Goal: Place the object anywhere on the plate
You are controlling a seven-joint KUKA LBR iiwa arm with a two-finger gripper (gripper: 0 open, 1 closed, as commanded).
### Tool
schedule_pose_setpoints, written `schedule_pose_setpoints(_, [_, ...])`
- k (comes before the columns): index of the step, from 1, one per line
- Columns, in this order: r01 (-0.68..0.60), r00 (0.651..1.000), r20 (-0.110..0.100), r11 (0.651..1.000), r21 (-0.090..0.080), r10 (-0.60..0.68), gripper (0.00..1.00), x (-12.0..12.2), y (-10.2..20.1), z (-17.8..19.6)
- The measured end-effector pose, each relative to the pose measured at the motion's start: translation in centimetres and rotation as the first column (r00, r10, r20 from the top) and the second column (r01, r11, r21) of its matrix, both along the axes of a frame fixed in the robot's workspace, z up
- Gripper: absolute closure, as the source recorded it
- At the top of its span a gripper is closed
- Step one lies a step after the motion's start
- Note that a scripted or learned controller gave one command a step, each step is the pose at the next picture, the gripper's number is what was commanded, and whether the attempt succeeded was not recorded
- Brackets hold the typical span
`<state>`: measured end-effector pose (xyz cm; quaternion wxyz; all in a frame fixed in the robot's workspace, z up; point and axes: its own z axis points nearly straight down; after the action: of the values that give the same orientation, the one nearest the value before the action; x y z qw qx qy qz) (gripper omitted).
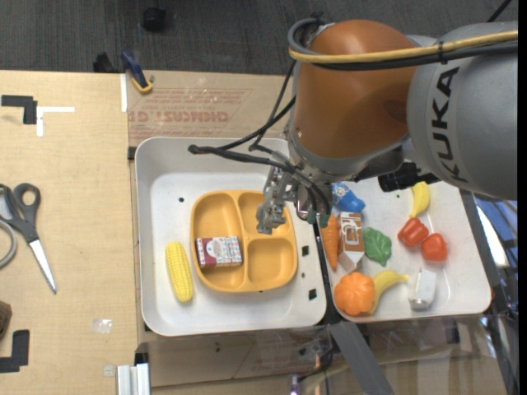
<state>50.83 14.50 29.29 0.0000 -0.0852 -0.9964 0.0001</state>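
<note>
A yellow divided plate lies in the left white bin. A small red and white carton lies on the plate's lower left part. My gripper hangs over the plate's right side, above the divider between its upper and lower right compartments. Nothing shows between its fingers. The bulky orange wrist above it hides the bin's upper right corner.
A corn cob lies in the left bin beside the plate. The right bin holds a carrot, a brown carton, a green leaf, an orange, a banana and red pieces. Scissors lie at the far left.
</note>
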Motion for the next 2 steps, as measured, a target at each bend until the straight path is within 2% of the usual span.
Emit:
schedule_pose_setpoints(1, [0.000,1.000,0.001,1.000,0.000,0.000,0.00,0.01,0.00,0.01])
schedule_pose_setpoints(2, [0.003,1.000,0.002,1.000,0.000,-0.003,1.00,0.16,-0.06,0.91])
